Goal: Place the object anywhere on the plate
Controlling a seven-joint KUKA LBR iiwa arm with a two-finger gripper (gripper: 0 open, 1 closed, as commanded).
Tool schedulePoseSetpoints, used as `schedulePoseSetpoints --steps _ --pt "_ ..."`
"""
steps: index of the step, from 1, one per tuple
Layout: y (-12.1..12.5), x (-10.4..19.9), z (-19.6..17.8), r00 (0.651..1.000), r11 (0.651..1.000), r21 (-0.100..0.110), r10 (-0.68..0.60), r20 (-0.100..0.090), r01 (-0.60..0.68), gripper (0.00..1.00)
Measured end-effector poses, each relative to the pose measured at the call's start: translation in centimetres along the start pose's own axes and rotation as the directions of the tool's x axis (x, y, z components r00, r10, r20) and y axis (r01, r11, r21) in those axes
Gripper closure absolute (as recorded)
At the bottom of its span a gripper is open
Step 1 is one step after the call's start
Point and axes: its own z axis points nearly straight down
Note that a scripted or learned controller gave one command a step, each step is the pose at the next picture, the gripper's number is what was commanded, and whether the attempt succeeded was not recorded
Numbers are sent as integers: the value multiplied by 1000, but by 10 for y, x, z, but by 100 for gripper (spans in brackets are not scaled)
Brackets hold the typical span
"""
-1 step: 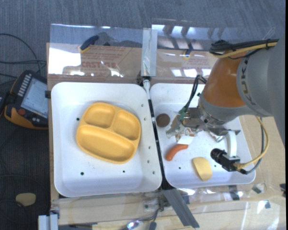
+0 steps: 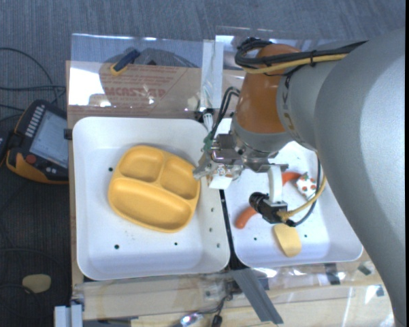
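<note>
A yellow divided plate (image 2: 154,187) lies in the left white bin (image 2: 95,251). My gripper (image 2: 216,170) hangs over the wall between the two bins, just off the plate's right rim. The grey arm with its orange band (image 2: 260,107) covers the wrist from above. In the right bin (image 2: 326,247) lie an orange carrot-shaped piece (image 2: 244,217), a pale yellow chunk (image 2: 287,240) and a small orange and white piece (image 2: 301,180). Whether anything sits at the fingertips cannot be made out.
A black cable with a plug (image 2: 267,206) loops from the arm over the right bin. A cardboard sheet (image 2: 143,84) lies behind the left bin. An orange teach pendant (image 2: 37,142) rests on the floor at left.
</note>
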Motion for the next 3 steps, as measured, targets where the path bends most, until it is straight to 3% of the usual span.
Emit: schedulePoseSetpoints --steps 1,2,3 --pt "14 58 0 1000 1000 0 0 1 0 100" --pt "8 92 -30 1000 1000 -1 0 2 0 100" --pt "9 91 -31 1000 1000 -1 1 3 -1 0"
